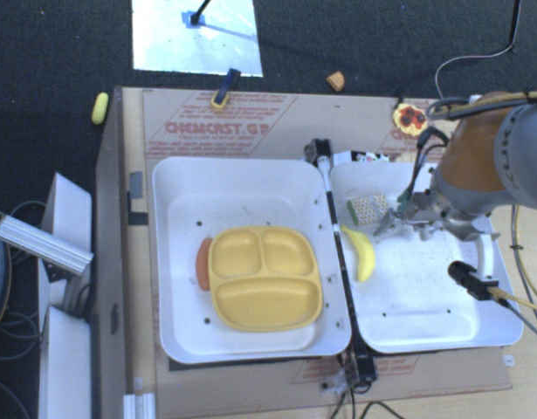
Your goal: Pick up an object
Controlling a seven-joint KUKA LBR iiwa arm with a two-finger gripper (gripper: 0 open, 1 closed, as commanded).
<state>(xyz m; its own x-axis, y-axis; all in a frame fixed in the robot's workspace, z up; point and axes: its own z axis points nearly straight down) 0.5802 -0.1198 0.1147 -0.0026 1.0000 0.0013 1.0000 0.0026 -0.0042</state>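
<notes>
The banana [362, 253] lay in the right bin [425, 321] beside the divider, long axis running top-left to bottom-right, while the gripper [397, 223], grip indiscernible, hovered just right of it.

Red printed lettering runs across the brown protective sheet [251, 116] covering the bench behind the two white bins. The largest line appears to read "CHEMCAST GP". Smaller red lines of print sit above and beside it, too small and blurred to read. No other text is legible.
</notes>
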